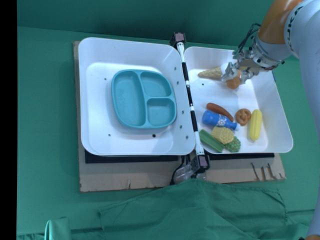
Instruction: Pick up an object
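My claw [237, 75] hung low in the upper right of the frame, over the far end of the right bin [280, 134]. An orange piece [233, 82] sat right at its tips, and a cone [211, 74] lay just to the left. I judged the pick to be at the grasp stage: I was down on the orange piece, but nothing was clearly lifted, so the closing and the raising were left to do.

Whether my claw was wide or pinched I could not tell; the metal parts blurred together and covered the top of the orange piece. I also could not tell whether that piece rested on the bin floor or was already off it.

Lower in the same bin lay a sausage [220, 111], a blue bottle [217, 119], a pretzel [243, 116], a corn cob [255, 124] and a cucumber [211, 140], all untouched. The left bin [100, 54] held a teal tray [143, 98]. Green cloth [200, 209] hid the tabletop's near edge.
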Controlling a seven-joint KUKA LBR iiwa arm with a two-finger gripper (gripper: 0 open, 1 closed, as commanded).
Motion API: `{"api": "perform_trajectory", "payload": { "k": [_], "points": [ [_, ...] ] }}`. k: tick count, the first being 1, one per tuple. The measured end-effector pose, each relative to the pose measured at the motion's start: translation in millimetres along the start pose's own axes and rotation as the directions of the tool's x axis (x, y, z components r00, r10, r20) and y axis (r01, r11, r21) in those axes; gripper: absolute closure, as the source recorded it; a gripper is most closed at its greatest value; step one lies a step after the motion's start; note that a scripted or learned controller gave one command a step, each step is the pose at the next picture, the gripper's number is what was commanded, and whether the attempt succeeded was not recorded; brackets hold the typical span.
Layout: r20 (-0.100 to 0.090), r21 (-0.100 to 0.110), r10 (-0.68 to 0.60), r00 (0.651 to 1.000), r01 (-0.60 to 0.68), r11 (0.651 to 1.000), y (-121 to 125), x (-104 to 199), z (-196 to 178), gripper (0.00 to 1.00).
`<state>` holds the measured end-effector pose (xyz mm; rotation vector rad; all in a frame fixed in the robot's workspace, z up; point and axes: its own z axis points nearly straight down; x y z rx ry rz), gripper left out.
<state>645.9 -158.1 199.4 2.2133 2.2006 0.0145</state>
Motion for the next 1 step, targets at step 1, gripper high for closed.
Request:
{"api": "perform_trajectory", "payload": {
  "k": [1],
  "points": [
    [0.003,-0.006,0.003,1.000,-0.003,1.000,1.5,-1.2,-12.7,1.00]
  ]
}}
